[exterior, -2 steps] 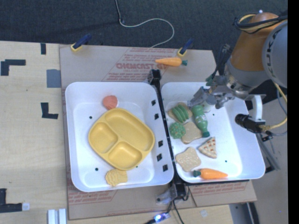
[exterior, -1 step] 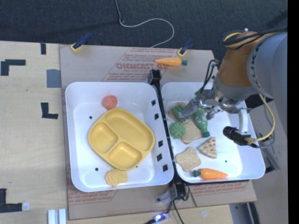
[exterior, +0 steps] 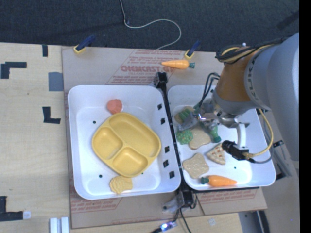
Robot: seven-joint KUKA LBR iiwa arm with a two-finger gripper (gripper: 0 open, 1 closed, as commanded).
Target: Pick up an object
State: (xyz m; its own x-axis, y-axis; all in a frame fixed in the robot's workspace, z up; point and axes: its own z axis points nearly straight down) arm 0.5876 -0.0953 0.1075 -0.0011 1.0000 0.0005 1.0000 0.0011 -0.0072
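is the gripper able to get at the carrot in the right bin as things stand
Probably yes. The carrot lies uncovered at the right bin's front edge, apart from the bread slice, and the gripper is above the same bin.

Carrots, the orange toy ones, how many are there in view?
2. One orange toy carrot lies on the cardboard above the bins; the other orange toy carrot lies in the right white bin, near its front edge.

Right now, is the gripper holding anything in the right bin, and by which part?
It cannot be told. The two-finger gripper is down among the toy food in the right white bin, beside the green leafy piece and the tan bread slice; no hold shows.
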